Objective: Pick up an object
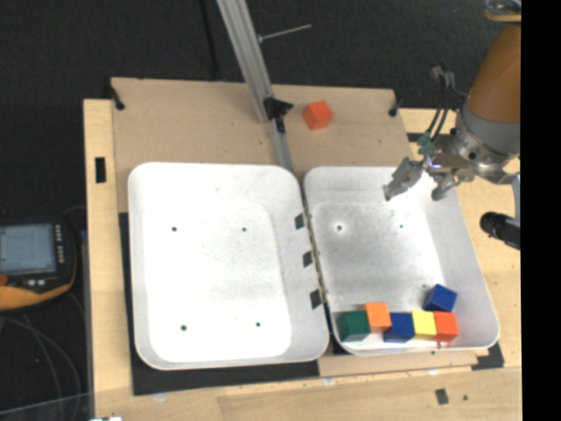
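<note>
Several small cubes line the near edge of the right bin: a green cube, an orange cube, a blue cube, a yellow cube and a red-orange cube. Another blue cube sits just behind them. My gripper hangs open over the bin's far right corner, well away from the cubes, with nothing between its fingers.
The left bin lies beside the right one. A lone orange cube rests on the bench behind the bins, next to a slanting metal pole. A handheld device lies off the bench at the left.
</note>
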{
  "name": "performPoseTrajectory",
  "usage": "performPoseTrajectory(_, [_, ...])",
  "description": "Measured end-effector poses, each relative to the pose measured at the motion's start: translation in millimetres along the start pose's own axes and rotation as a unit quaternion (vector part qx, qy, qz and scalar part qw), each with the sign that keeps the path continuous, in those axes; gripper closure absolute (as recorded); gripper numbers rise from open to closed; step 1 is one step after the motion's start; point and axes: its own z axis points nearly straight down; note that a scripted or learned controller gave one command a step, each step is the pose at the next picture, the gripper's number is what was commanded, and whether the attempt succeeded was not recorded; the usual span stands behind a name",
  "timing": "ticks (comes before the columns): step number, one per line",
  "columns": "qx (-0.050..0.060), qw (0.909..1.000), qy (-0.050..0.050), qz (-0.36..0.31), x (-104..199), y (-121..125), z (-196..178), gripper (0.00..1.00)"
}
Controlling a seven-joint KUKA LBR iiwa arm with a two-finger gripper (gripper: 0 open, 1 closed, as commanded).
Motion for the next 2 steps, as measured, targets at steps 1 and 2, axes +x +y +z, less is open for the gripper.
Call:
performPoseTrajectory(1, [-0.003,1.0000,-0.001,-0.002,4.0,-19.1,-90.0,0.00])
performPoseTrajectory(2, [0.005,1.0000,0.000,0.002,-56.6,-15.2,1.5,0.00])
